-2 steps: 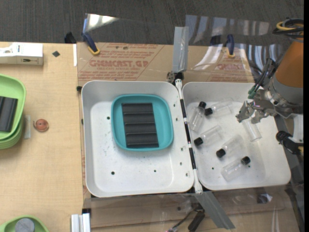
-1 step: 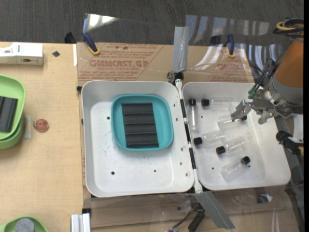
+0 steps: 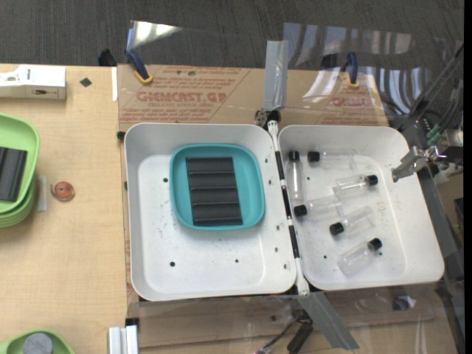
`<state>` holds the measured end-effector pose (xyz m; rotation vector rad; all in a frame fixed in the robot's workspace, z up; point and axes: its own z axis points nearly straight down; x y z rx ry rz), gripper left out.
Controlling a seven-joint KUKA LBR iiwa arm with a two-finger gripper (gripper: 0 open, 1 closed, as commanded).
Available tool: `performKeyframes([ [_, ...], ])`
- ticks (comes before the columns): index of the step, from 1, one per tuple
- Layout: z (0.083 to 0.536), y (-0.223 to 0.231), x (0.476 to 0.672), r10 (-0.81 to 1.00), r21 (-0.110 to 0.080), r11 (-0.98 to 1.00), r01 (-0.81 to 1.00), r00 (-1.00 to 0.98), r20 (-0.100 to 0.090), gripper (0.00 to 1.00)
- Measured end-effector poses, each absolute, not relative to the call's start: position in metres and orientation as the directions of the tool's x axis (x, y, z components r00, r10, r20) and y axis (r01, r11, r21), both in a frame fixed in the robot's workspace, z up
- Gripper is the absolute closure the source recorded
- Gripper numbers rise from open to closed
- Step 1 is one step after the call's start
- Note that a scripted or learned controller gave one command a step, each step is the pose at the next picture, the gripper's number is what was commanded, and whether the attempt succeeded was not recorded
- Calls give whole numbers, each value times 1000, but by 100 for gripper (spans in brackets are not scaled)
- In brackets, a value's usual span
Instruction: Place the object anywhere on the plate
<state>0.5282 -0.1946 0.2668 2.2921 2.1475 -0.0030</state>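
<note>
Clear vials (image 3: 352,186) lie loose in the right bin (image 3: 413,271), awaiting transfer to the teal plate (image 3: 217,186); the tool's (image 3: 405,169) state cannot be told.

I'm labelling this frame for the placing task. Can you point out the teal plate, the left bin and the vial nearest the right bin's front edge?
teal plate (image 3: 254,190): camera view, right rim.
left bin (image 3: 214,260): camera view, bare floor.
front vial (image 3: 359,254): camera view, clear body.

Green tray (image 3: 16,172) and grey-lidded green tub (image 3: 37,343) cut off by edges
</note>
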Motion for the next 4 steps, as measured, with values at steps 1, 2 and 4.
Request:
performKeyframes([
  [1,376,-220,552,992,-2,-126,992,126,-2,0],
  [2,304,-200,563,988,-4,-151,988,151,-2,0],
  [4,325,-196,588,979,-3,-205,979,205,-2,0],
])
